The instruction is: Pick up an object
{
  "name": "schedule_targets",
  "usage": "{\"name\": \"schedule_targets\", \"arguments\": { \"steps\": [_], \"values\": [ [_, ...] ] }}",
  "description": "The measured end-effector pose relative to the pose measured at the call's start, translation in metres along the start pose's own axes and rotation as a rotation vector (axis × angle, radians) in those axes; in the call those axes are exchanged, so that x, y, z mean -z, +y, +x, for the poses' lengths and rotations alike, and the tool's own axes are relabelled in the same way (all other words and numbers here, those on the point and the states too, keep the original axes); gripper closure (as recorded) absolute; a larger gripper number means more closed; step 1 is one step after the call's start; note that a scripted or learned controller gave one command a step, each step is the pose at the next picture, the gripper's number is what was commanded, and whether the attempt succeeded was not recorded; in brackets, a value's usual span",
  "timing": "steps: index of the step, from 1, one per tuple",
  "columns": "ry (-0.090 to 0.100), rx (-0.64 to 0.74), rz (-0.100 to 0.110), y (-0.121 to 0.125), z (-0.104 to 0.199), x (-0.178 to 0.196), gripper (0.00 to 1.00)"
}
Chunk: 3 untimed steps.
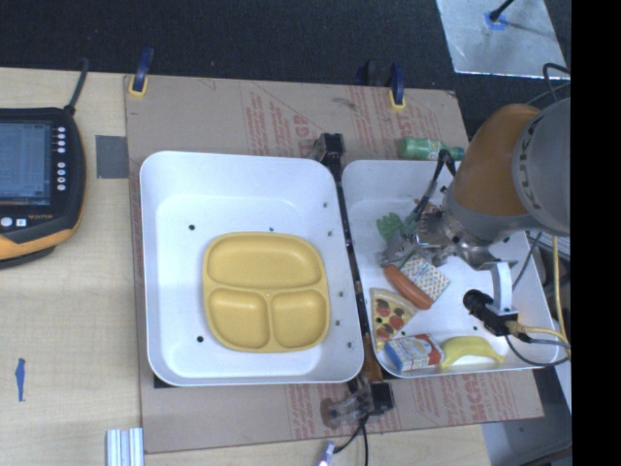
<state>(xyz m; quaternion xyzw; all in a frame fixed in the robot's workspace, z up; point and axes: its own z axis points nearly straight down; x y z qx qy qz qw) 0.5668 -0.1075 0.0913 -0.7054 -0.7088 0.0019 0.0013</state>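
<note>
A slanted view from above shows two shallow white bins side by side on a cardboard-covered bench. The left bin [175, 348] holds a yellow divided tray [265, 290]. The right bin [361, 178] holds a scatter of small toy foods.

The grey arm with its orange band [490, 168] reaches in from the right, and its gripper [419, 242] is down low in the upper middle of the right bin. The task looks to be in its early to middle part: the arm has reached the pile, but nothing is seen lifted clear, so the grasp and the lift are left to do. Whether the gripper is apart, together or clamped on something cannot be told; the wrist and shadow hide its tip.

Several objects lie close by. A green piece [390, 225] sits just left of the gripper. A hot dog [401, 284] and a checkered cracker [427, 280] lie just below it, touching each other. A pizza slice [389, 315] lies lower, near the bin's left wall. A small carton [411, 352] and a banana [472, 351] rest along the bottom edge, well apart from the gripper. The likeliest target is one of the pieces directly under it, perhaps the green piece or the cracker.
</note>
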Motion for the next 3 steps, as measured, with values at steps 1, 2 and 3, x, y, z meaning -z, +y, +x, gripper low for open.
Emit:
{"name": "schedule_targets", "arguments": {
  "steps": [1,2,3],
  "values": [
    [0.001,-0.002,-0.002,0.045,-0.004,0.001,0.0],
    [0.001,-0.002,-0.001,0.046,-0.005,0.011,1.0],
    [0.002,0.0,-0.003,0.026,0.064,0.101,1.0]
  ]
}}
